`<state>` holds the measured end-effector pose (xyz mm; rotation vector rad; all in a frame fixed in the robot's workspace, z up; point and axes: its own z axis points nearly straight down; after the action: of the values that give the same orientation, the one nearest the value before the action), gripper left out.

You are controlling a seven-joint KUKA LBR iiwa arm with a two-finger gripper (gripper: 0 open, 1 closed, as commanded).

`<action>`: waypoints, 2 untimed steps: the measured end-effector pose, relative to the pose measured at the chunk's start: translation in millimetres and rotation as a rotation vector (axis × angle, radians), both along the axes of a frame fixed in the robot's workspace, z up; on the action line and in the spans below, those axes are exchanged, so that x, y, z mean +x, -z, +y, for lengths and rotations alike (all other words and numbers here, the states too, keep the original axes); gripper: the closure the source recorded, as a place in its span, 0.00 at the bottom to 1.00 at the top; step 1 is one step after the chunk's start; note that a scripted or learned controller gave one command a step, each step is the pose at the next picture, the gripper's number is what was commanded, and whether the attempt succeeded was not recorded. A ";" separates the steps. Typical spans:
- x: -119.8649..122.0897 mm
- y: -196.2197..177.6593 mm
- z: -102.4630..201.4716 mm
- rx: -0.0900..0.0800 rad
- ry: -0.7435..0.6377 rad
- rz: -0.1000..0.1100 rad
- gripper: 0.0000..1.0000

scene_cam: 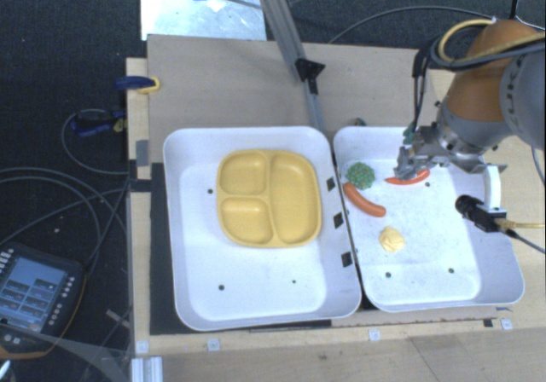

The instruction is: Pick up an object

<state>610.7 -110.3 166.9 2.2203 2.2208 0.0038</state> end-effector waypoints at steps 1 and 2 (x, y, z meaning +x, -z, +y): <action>7.2 -56.7 9.2 -0.001 -0.006 -0.006 1.00; 9.0 -110.9 9.2 -0.002 -0.006 -0.006 1.00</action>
<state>619.7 -101.1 277.8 2.2103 2.2232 0.0085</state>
